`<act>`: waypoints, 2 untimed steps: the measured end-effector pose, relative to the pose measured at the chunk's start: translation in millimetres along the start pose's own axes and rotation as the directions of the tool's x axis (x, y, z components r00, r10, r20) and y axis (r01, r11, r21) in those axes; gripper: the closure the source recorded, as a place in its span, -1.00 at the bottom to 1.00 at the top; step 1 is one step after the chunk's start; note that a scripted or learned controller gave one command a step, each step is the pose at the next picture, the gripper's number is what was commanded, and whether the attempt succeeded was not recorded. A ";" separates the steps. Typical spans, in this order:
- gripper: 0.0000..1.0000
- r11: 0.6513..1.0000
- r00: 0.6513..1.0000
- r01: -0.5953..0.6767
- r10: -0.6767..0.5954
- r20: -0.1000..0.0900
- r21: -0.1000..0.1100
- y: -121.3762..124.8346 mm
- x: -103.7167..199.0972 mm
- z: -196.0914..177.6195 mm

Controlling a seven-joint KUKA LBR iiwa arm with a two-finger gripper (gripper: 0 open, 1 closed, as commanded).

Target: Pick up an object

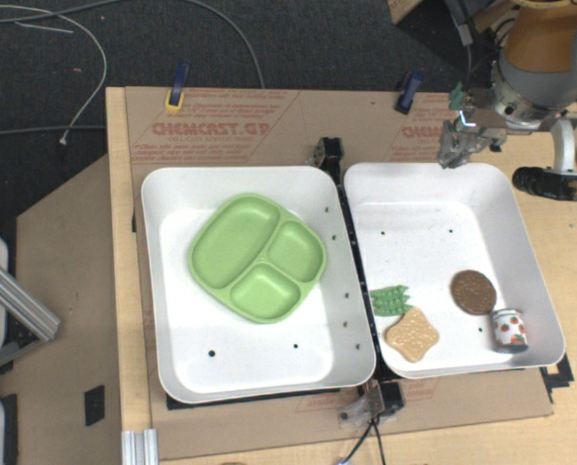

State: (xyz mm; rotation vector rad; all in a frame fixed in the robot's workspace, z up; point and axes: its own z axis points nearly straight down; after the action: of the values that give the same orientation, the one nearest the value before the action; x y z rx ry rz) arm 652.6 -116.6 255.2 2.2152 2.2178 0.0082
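While the gripper [455,153] hangs over the far rim of the right bin [434,197], near its far right corner, we see nothing between its fingers, and we cannot tell from this slanted view whether they are apart or together.

The candidates for picking all lie along the near edge of the right bin: a green pea pod [389,300] beside the bin's left wall, a tan waffle-like cracker [411,334] just beside it toward the near edge, a round brown cookie [473,292] further right, and a small white cup with red spots [508,329] lying in the near right corner. The left bin [172,289] carries a green divided plate [258,257] at its middle.

We judge several risks from here. The cracker and cookie lie flat, so fingers may slide over them and close on nothing. The cup rests against the sloping wall and could roll away or wedge in the corner when touched. The pea pod and cracker sit so close together that a descent on one may shove the other. A drop straight down from the present spot would strike the bin's rim.

On the cardboard [221,124] under the bins we read red print, "CHEMCAST GP", repeated and partly hidden.
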 end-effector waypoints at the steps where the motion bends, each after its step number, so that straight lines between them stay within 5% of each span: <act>1: 1.00 1.000 1.000 0.005 -0.005 -0.003 0.005 6.2 56.7 -4.0; 2: 1.00 1.000 1.000 0.006 -0.006 -0.004 0.012 10.2 116.7 14.5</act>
State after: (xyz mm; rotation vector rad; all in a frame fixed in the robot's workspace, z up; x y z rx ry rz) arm 662.9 0.0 240.6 2.2168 2.2326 -0.0006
